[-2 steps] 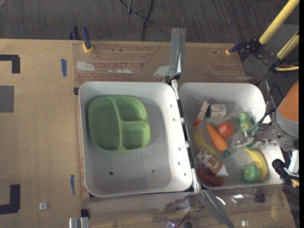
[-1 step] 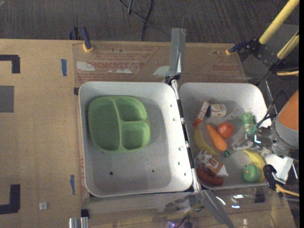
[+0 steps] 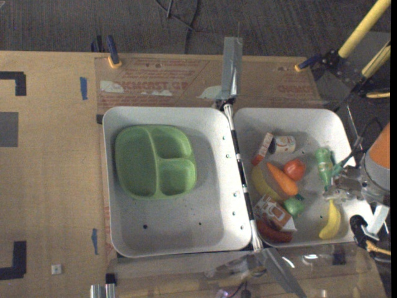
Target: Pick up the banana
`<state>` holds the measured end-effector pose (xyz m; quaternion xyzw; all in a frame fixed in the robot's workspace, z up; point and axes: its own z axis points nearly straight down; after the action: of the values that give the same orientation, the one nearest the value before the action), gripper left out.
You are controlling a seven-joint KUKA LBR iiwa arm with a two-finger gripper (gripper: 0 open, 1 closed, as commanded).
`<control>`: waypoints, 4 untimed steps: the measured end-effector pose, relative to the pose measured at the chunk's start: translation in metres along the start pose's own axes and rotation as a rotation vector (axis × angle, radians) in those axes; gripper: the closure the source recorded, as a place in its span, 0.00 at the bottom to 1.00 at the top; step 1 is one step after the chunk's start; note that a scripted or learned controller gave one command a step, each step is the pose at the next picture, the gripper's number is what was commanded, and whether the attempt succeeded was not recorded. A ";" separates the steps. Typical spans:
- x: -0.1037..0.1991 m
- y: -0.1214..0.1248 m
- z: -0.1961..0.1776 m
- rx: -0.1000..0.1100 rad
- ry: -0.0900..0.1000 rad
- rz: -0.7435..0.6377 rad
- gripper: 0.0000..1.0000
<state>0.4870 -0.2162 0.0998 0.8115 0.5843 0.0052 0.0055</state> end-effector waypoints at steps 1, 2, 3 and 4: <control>0.064 0.008 -0.093 0.016 -0.004 0.211 1.00; 0.113 0.013 -0.105 0.016 -0.006 0.340 1.00; 0.117 0.065 -0.042 0.017 -0.009 0.712 1.00; 0.186 0.062 -0.083 0.015 -0.011 1.026 1.00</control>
<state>0.6037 -0.0591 0.1843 0.9938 0.1110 -0.0014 -0.0003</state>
